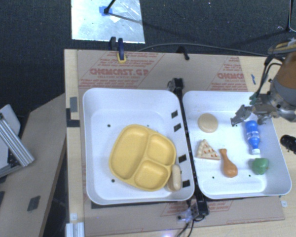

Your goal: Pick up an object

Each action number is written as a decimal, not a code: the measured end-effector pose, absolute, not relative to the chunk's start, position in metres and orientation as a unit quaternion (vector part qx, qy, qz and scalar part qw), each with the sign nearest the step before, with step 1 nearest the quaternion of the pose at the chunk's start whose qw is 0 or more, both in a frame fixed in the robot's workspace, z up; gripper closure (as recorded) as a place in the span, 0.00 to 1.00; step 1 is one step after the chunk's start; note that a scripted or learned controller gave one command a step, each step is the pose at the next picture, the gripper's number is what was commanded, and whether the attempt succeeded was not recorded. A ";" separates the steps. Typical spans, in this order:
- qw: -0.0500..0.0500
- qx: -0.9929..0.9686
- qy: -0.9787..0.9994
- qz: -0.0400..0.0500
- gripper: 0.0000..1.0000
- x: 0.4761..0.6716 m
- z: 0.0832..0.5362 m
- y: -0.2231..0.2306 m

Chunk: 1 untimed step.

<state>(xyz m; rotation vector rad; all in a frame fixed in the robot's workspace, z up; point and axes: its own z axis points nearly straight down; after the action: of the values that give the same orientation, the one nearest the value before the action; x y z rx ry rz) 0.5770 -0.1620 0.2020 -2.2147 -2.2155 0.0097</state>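
Dark speckled carpet floor (29, 38) surrounds a tan wooden bench (71, 83). Shiny square metal plate (107, 13) lies on the carpet, far side. Silver aluminium extrusion frame (7, 135) at near-left.

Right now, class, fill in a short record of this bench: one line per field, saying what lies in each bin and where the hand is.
left bin: yellow divided tray, bread roll at its lower right edge
right bin: round biscuit, pizza slice, chicken leg, blue bottle, green item
hand: above the right bin, beside the bottle's top
held: nothing seen between fingers
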 end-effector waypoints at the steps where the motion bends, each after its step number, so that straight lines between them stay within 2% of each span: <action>1: -0.001 -0.706 -0.708 0.000 0.00 0.580 0.209 -0.162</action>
<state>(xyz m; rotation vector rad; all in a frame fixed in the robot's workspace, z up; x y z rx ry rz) 0.5799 -0.1617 0.2089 -2.2186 -2.2257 -0.0012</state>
